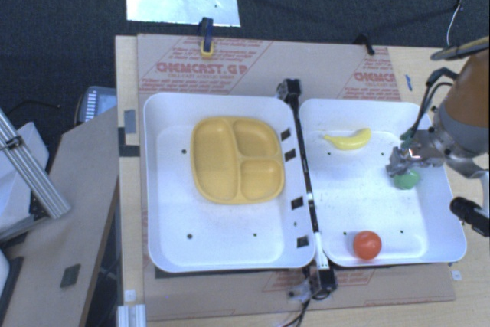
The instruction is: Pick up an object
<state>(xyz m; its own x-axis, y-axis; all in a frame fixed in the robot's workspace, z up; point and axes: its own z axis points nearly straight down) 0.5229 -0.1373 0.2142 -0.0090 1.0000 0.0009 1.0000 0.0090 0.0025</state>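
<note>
In the right bin (436,241) the tool (401,165) is low over a green ball (407,180), touching it from above, but I cannot tell its state. A banana (348,139) lies near the back, a tomato (367,244) at the front, and a yellow plate (236,160) sits in the left bin (168,241)

A robotics lab: bench (253,57) (cardboard-topped) with white bins (168,188)
</note>
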